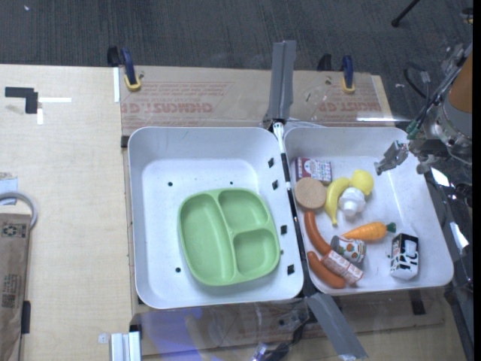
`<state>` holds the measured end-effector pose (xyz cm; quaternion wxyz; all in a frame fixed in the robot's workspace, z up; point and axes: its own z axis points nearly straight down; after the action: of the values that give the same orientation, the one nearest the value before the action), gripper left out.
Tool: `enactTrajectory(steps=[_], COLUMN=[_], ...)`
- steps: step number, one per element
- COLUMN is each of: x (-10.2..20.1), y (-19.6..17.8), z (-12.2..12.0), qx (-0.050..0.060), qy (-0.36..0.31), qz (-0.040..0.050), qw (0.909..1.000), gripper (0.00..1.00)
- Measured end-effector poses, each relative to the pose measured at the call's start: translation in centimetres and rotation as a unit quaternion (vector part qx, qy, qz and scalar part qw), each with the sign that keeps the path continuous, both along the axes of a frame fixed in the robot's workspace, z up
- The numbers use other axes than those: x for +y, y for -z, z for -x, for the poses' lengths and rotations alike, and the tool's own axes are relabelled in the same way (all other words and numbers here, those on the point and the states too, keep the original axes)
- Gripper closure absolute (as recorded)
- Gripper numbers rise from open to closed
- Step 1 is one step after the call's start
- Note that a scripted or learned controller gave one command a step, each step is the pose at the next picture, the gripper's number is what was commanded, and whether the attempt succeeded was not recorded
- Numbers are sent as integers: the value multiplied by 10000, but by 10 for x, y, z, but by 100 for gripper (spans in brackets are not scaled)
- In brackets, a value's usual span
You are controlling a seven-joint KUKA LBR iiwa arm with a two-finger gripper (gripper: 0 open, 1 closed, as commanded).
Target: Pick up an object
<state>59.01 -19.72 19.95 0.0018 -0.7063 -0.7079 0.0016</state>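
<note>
Objects: one carrot [368, 232], two sausages [322, 253], one banana [335, 198].

Two bins were set side by side on the table [60, 164]. In the left bin [150, 164] a divided tray [228, 236] was placed near the middle. In the right bin [421, 224] a small box [313, 169] lay near the far left corner, a banana [334, 198] near the middle, a carrot [368, 232] before it, two sausages [319, 254] along the left wall, and a carton [404, 257] toward the near right corner.
</note>
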Motion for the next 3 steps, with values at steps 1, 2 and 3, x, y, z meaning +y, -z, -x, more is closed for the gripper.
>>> enactTrajectory(steps=[1,2,3], x=[56,86,84], y=[-29,-42,103], z=[11,11,43], qx=[-1,-3,9], qy=[-281,-553,-986], qz=[0,4,-9], qw=[9996,9985,9951], gripper=[0,0,0])
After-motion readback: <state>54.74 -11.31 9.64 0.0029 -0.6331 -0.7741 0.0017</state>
